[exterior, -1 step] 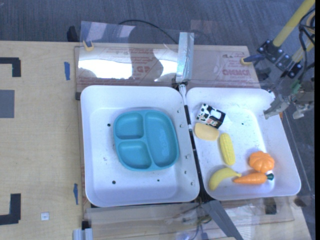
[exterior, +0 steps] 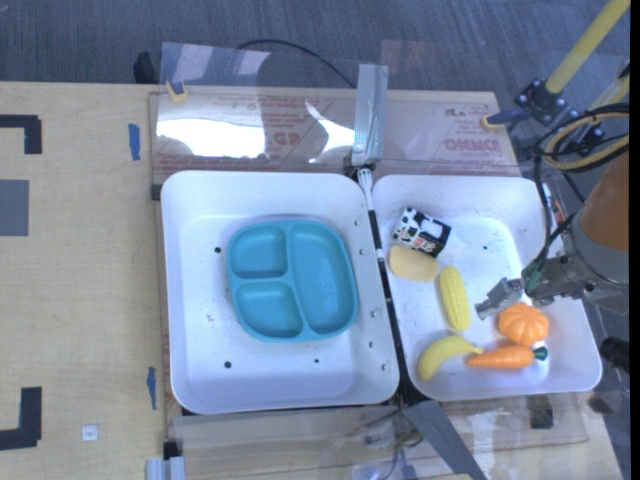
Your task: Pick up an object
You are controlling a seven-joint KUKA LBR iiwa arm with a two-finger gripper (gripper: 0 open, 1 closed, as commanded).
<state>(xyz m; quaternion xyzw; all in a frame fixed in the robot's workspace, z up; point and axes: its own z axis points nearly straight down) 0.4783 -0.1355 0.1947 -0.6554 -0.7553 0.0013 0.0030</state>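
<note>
**Right bin crowded along its near edge; gripper low among the toys**

Nearest the camera, in the right bin (exterior: 478,383), a banana (exterior: 443,354) lies at the front wall, touching the tip of a carrot (exterior: 503,358) that runs rightward toward the front right corner. An orange pumpkin-like toy (exterior: 523,323) sits directly above the carrot, touching it. A corn cob (exterior: 454,297) lies just left, its lower end near the banana.

The gripper (exterior: 497,298) sits between the corn cob and the orange toy, just beside the latter; its fingers look parted with nothing between them, so released. Cables trail to the right behind it.

Farther back, a pale yellow flat piece (exterior: 414,264) touches a black-and-white cow-patterned item (exterior: 420,231). The floor toward the rear right of this bin is bare white.

The left bin (exterior: 190,298) holds a blue divided plate (exterior: 293,278) at centre, with open margin around it. Beyond both bins, clear plastic panels (exterior: 260,118) stand along the rear edge.
</note>
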